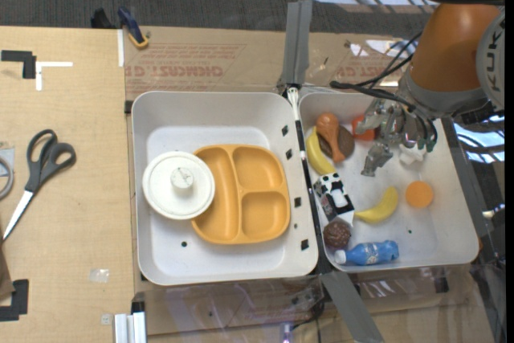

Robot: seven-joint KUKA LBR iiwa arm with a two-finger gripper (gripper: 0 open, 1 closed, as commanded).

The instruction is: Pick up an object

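Reaching in from the right of the camera view, the grey arm with its orange band (455, 44) hangs over the right bin (462, 249), and its jaws (384, 147) point down into the bin's upper middle. The metal fingers (374, 161) look slightly apart with nothing seen between them, though glare and clutter make the gap hard to judge; they hover near the bin floor, touching no object that can be made out. Just left of them lie a reddish-brown pear-shaped toy (328, 126) and a dark brown piece (346, 142), with a yellow banana (318, 154) against the bin's left wall. Below the jaws, well apart from them, rest a second small banana (380, 206), an orange ball (419, 193), a black-and-white item (333, 195), a brown ball (336, 233) and a blue bottle (371, 253) near the front wall. The left bin (144, 253) holds a yellow divided plate (249, 197) and a white round lid (178, 184) overlapping the plate's left edge. On the wooden surface (64, 253) to the left lie scissors (38, 169).
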